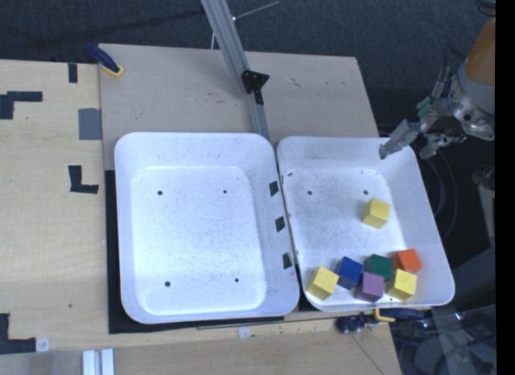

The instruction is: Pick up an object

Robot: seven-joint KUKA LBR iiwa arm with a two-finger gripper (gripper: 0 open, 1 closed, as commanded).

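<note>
Nearest the camera, along the front wall of the right bin (pixel 418 168), sits the cluster: yellow cube (pixel 323 282), blue cube (pixel 350 271), purple cube (pixel 372 285), green cube (pixel 378 265), a second yellow cube (pixel 403 284) and orange cube (pixel 409 260), most touching or just beside each other & pressed close to the rim. Risk there, imo: w/ so little gap btwn them, fingers coming down could land on 2 cubes at once, wedge, or shove one up against the wall instead of closing round it. The lone yellow cube (pixel 375 212) mid-bin stands well apart from the rest, w/ bare floor all round it, so prob the safer pick; the risk is mainly an off-centre descent nudging it aside on the smooth white floor. Left bin (pixel 129 164) is beside it, walls touching. Further back, the gripper (pixel 410 136) hangs over the right bin's far right corner, nothing btwn its fingers; whether they're spread or closed I cannot tell. From there it's well away from every cube, so a drop straight down prob meets only the rim. Beyond: plywood bench (pixel 314 100), a slanted metal rail (pixel 225 27) w/ black clamp, dark floor behind.
</note>
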